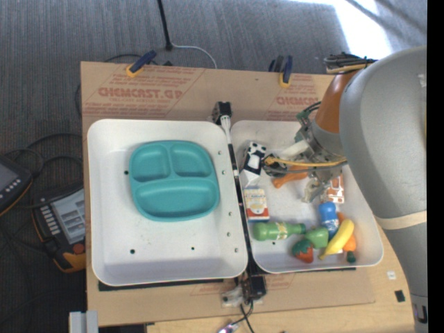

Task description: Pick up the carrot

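Note:
The carrot (288,180) is a thin orange piece lying on the floor of the right bin (371,254), near its middle. It points left and slightly toward the front. My gripper (313,184) hangs low over the bin just to the right of the carrot, under the grey arm and its orange band (329,106). Cables and the gripper body hide the carrot's right end. From this angle nothing is visibly held.
The right bin also holds a black-and-white toy (253,159), a small carton (257,204), a green bottle (277,230), a blue item (328,214), a banana (338,238) and a red-and-white packet (338,189). A teal divided plate (173,180) lies in the left bin (111,255).

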`<state>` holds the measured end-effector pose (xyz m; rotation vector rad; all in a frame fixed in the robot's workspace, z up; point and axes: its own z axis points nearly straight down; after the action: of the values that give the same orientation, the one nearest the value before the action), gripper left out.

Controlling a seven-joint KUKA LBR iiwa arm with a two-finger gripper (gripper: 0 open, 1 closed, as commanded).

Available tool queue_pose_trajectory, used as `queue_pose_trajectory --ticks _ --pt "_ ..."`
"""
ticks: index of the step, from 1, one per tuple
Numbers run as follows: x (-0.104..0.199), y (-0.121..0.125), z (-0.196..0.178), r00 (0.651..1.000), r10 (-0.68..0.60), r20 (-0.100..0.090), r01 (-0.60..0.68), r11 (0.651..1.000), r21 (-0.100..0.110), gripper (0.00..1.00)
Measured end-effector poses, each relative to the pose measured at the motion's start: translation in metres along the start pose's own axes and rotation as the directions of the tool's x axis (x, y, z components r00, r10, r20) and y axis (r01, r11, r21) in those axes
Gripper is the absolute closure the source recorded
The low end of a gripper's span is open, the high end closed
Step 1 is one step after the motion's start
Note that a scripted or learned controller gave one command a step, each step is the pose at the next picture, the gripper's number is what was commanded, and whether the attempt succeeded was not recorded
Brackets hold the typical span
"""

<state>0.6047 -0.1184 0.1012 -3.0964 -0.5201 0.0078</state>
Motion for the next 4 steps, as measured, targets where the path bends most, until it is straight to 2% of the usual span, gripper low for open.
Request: queue_pose_trajectory --ticks 1,2,3,4 --pt "-0.029 -0.031 0.012 0.995 -0.099 -0.013 0.099 0.995 -0.015 0.0" --pt "-0.05 -0.036 0.012 0.901 -0.433 -0.011 0.432 0.902 -0.017 0.0" --pt "-0.116 0.06 -0.022 0.731 -0.682 -0.009 0.682 0.731 0.002 0.0" --pt "-0.135 0.041 0.009 0.473 -0.881 -0.007 0.881 0.473 -0.016 0.0"
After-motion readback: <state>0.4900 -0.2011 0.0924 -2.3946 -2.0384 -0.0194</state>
